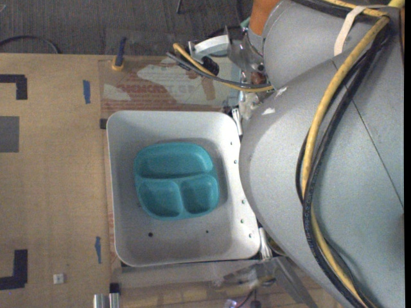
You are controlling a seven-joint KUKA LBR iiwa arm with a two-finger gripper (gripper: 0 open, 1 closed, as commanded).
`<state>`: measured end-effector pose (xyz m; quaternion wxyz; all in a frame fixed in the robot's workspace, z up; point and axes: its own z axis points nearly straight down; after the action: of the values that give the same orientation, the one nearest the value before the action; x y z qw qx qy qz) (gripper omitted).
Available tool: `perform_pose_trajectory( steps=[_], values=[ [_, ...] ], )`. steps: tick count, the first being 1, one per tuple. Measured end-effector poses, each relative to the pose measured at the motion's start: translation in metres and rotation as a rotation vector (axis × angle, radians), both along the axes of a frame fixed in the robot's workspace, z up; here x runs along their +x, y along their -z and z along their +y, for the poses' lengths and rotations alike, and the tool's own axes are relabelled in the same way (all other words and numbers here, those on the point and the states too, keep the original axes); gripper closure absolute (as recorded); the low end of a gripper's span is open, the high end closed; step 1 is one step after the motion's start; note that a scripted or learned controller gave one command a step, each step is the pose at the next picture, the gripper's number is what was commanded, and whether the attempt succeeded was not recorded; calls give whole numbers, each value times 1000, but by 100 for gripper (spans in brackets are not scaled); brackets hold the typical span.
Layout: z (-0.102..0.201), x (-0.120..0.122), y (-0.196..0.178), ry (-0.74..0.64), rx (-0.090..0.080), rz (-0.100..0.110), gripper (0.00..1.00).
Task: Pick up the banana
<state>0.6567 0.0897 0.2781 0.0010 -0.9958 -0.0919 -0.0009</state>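
A teal divided plate (pixel 176 180) lies in the middle of the white bin (pixel 128 133) at the left. Its three compartments hold nothing that I can see. The grey arm (pixel 321 146) covers the right half of the view, with its orange band (pixel 266 8) at the top. It hides whatever lies under it, including the second bin. No banana is visible in the uncovered part of the bench.
The brown bench top (pixel 51 172) stretches to the left with black corner marks (pixel 16 85) and blue tape strips (pixel 87 92). Yellow and black cables (pixel 192 59) hang from the arm above the bin's far edge.
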Motion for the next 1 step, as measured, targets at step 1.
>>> perform_pose_trajectory(
  steps=[1],
  values=[
    [40, -58, 27, -124, -2, 7, 100]
  ],
)
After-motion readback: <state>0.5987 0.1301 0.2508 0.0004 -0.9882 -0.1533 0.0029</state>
